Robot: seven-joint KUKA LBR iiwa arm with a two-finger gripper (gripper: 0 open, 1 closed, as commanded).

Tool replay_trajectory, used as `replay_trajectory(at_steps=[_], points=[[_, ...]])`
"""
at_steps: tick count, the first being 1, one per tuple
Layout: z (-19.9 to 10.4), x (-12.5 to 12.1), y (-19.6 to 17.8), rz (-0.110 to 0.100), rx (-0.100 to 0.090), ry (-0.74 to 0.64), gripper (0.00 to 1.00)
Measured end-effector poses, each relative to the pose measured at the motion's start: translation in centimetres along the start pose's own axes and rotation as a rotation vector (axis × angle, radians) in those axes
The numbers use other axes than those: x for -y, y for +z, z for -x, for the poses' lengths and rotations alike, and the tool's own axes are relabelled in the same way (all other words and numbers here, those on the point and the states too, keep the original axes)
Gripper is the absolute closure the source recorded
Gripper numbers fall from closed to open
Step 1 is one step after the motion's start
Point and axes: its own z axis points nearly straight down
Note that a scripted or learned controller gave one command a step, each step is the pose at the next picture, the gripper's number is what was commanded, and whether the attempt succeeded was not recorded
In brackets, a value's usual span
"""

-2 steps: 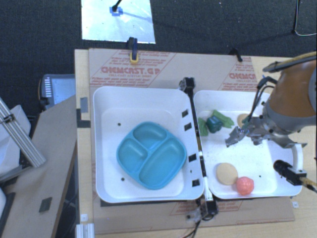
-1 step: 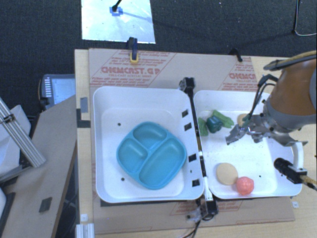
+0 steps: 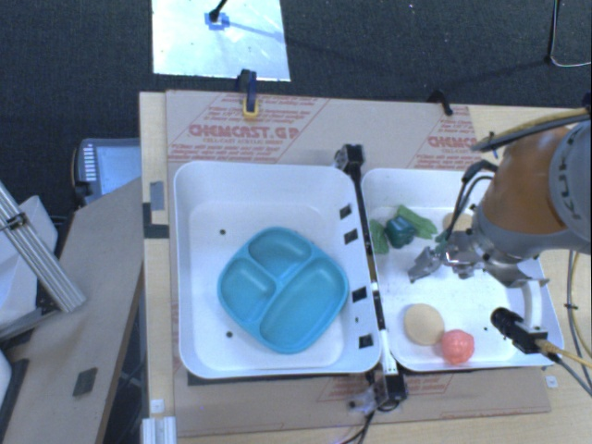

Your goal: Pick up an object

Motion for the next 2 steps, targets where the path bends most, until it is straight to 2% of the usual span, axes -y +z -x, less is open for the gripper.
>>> replay_trajectory(at_steps=[1,2], points=[[0.0,0.0,5.0,0.003,0.001,0.001,0.0],[0.0,-0.2,3.7,0.007,0.001,-0.001,1.0]])
